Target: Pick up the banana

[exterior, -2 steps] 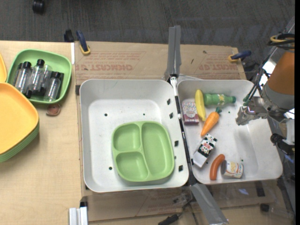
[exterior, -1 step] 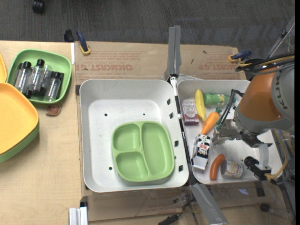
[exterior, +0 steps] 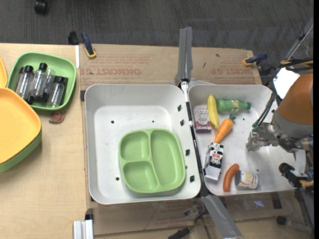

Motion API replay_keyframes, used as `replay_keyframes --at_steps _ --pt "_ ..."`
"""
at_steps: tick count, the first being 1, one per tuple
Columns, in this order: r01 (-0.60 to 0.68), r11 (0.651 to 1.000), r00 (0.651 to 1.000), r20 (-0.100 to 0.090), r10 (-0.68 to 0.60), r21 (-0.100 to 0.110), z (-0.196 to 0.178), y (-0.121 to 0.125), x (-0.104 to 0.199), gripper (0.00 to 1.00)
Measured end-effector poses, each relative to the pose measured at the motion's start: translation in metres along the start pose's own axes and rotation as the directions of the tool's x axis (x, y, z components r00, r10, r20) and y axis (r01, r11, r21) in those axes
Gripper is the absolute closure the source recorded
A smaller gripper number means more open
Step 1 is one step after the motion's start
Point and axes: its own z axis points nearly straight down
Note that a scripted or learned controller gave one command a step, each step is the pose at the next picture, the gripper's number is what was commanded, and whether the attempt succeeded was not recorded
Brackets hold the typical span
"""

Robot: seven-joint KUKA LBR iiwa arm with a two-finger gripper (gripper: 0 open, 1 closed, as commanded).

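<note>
Gripper (exterior: 255,142) is hanging low at the right side of the right bin (exterior: 264,183), can't tell how it's set or whether it's got anything. Banana (exterior: 213,111) lies at that bin's far left, touching the green bottle (exterior: 232,105), just above the carrot (exterior: 224,130), well away from the gripper.

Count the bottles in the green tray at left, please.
4, as far as shows: clear bottles with black caps, lying side by side in the green tray on the bench's left. More could lie hidden beneath.
</note>
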Motion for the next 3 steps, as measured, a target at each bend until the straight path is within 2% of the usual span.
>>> replay_keyframes --at_steps 1,2,3 --pt "0.03 1.0 1.0 0.0 -0.03 0.0 -0.014 0.033 -0.008 1.0" --pt "0.152 0.988 0.988 0.002 -0.152 -0.002 -0.038 0.052 -0.03 1.0" --pt "-0.043 0.999 0.999 0.001 0.043 0.0 -0.062 0.058 0.028 1.0"
